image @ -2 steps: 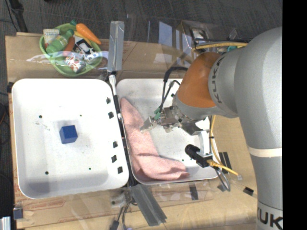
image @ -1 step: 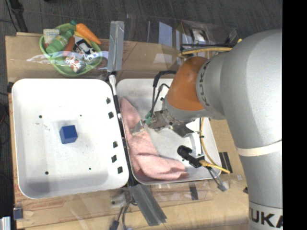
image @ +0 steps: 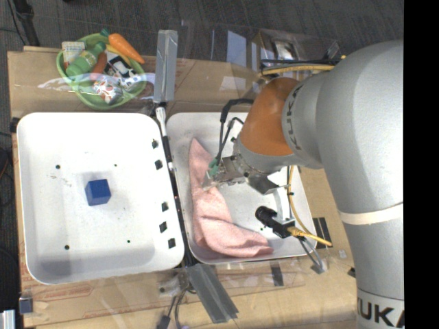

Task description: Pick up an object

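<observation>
A pink cloth [image: 212,211] lies crumpled along the left side of the right bin [image: 182,125]. A small blue cube [image: 98,191] sits in the left bin [image: 41,132], left of centre. My gripper [image: 214,175] hangs below the orange wrist band, right over the upper part of the pink cloth and touching or nearly touching it. The arm's body hides most of the right bin's right half.
A green bowl [image: 103,100] of toy food and packets stands behind the left bin. A metal divider with black clips [image: 164,184] runs between the bins. A black connector with a yellow cable [image: 278,223] hangs off the wrist over the right bin.
</observation>
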Available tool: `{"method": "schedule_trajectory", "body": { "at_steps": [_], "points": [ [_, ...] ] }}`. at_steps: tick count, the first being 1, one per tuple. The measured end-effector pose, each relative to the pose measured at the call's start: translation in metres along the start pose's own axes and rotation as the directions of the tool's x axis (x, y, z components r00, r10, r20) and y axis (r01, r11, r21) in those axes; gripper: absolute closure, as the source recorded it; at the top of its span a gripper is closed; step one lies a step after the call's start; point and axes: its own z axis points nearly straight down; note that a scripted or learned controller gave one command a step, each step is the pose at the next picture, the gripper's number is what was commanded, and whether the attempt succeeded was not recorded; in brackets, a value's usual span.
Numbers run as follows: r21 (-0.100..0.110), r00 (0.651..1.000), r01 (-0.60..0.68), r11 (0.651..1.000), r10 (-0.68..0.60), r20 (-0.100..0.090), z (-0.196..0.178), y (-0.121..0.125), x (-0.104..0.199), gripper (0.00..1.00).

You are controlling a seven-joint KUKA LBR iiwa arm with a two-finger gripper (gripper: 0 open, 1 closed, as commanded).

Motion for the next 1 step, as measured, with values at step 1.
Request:
{"method": "schedule_trajectory", "body": {
  "at_steps": [1],
  "points": [
    [-0.005,1.0,0.029,1.0,-0.029,0.002,-0.0916,0.0496,0.0422,1.0]
  ]
}}
